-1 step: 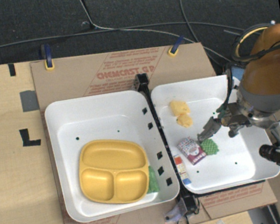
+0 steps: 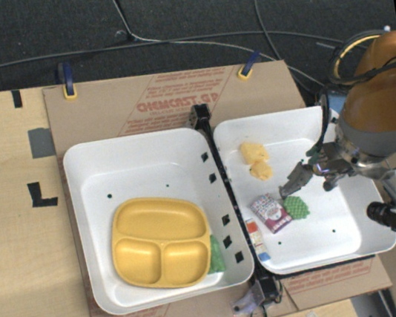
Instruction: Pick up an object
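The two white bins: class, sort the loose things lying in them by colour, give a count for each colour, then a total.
Yellow: 2, the divided tray in the left bin and the crumpled yellow lump in the right bin.
Green: 2, the green item beside the tray and the small green piece.
Multicoloured: 2, the printed packet and the slim tube.
Total: 6

I'm seeing the arm point(image 2: 377, 105) getting cut off at the frame's right edge. The green item point(image 2: 215, 255) in the left bin point(image 2: 86, 210) is hiding mostly under the yellow tray point(image 2: 161, 241), too little showing to identify. The gripper point(image 2: 291, 185) fingertips are blurring together. Print on the small packet point(image 2: 269, 213) is reading too small.
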Available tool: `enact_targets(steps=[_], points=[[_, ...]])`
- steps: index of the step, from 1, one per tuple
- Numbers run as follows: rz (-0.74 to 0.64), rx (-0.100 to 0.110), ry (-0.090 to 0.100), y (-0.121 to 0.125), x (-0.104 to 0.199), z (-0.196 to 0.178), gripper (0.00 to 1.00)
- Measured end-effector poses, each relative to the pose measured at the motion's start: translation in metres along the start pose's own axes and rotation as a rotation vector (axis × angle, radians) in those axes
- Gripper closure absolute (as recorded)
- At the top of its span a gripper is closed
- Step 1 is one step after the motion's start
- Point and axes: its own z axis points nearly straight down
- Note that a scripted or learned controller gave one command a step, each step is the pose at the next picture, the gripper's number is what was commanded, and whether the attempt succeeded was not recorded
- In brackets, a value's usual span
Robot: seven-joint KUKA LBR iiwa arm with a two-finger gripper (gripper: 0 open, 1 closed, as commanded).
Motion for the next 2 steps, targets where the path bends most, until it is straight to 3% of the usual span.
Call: enact_targets(steps=[2], points=[[0.002,0.005,0.000,0.002,-0.011,0.103,0.00]])
